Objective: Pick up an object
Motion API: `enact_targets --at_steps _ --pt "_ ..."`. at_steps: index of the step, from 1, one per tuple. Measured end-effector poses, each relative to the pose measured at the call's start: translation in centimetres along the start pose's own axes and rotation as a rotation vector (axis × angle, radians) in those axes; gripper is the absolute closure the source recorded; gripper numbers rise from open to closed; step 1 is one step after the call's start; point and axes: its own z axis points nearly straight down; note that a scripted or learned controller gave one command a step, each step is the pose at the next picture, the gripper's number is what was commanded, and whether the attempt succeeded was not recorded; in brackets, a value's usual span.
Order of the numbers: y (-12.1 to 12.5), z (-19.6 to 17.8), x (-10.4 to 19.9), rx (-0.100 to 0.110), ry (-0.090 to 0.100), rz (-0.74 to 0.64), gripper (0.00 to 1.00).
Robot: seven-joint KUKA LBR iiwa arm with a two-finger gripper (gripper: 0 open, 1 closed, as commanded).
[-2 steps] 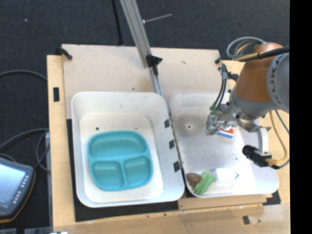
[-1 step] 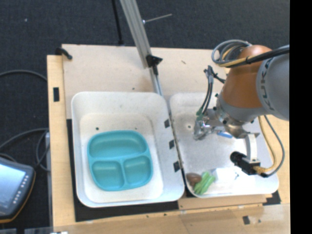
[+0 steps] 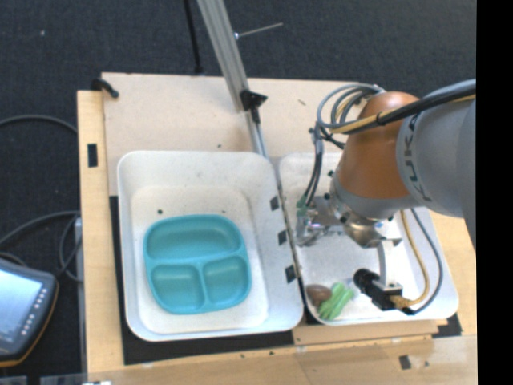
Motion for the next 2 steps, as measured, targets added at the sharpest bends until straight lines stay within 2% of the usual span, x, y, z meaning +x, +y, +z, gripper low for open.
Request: enact_targets --at_steps 1,2 --pt "-2.7 0.0 6.4 0.0 0.001 -0.002 1.0" --pt "-2.7 0.0 9.4 -0.001 0.0 0.0 1.0"
